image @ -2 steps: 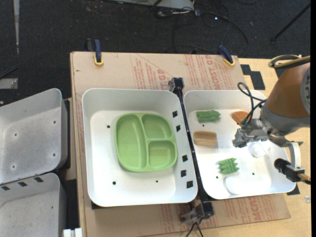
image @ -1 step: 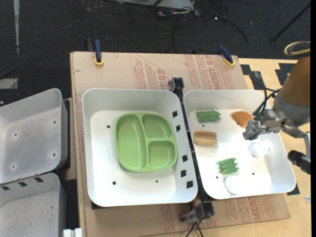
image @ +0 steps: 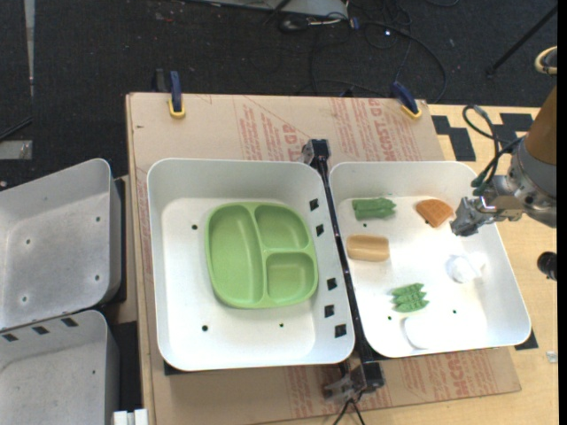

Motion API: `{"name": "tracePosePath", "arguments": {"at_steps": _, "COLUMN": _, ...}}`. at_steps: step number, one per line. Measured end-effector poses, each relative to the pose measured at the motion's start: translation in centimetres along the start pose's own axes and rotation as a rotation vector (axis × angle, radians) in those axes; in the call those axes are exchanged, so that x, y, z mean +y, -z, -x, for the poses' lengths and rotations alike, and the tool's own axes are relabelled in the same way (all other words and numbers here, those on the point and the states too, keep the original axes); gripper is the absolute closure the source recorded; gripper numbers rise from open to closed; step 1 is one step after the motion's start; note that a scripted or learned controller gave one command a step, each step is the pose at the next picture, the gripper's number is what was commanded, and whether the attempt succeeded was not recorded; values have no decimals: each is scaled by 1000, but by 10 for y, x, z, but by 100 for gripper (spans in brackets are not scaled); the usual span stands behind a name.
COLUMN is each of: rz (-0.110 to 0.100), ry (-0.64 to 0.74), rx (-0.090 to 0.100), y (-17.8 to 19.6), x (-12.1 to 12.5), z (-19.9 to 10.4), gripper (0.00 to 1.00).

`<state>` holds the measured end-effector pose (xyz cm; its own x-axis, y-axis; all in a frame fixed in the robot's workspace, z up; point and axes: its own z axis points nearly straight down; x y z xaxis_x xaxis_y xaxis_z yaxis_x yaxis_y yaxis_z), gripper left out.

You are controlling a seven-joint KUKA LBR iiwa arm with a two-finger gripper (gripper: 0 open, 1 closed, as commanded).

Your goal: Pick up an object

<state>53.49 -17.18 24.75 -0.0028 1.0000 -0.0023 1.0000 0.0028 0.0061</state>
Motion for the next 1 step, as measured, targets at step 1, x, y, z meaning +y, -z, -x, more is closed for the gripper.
{"name": "tracePosePath", "arguments": {"at_steps": 1, "rz": -6, "ry": 5, "rx": 4, "y": -12, "x": 9, "z": -56, "gripper": 100}}
